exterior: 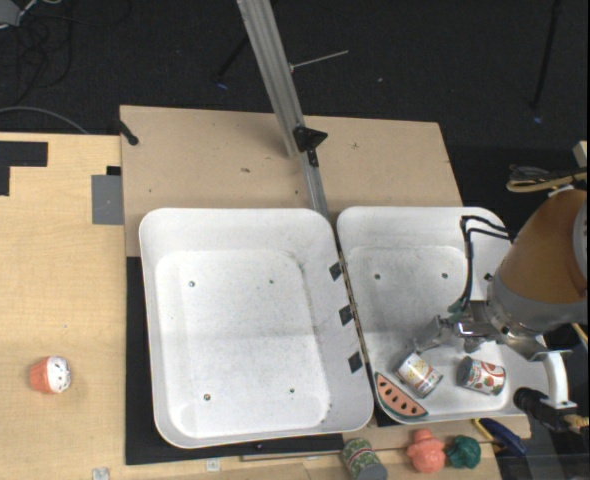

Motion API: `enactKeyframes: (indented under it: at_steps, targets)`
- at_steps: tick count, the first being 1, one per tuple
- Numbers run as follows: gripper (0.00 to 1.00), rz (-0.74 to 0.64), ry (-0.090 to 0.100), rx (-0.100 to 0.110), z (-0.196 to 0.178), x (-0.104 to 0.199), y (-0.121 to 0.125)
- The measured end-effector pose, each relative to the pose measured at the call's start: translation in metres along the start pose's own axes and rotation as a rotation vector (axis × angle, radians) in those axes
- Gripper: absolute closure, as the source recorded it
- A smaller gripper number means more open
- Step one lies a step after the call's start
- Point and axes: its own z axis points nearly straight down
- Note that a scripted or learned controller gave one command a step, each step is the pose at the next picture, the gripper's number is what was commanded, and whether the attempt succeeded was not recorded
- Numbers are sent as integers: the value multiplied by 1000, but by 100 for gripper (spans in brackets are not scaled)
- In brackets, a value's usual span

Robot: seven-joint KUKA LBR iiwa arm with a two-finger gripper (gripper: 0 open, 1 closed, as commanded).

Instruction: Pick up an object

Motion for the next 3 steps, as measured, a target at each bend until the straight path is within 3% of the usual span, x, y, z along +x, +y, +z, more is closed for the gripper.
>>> enactKeyframes:
  at_steps: [1,2,3]
  targets:
    - [0,2,-3,-7,20,0,0]
    - [100,6,-1,-5,9,0,0]
    - [100,-2,-4,-10,-35,-1,6]
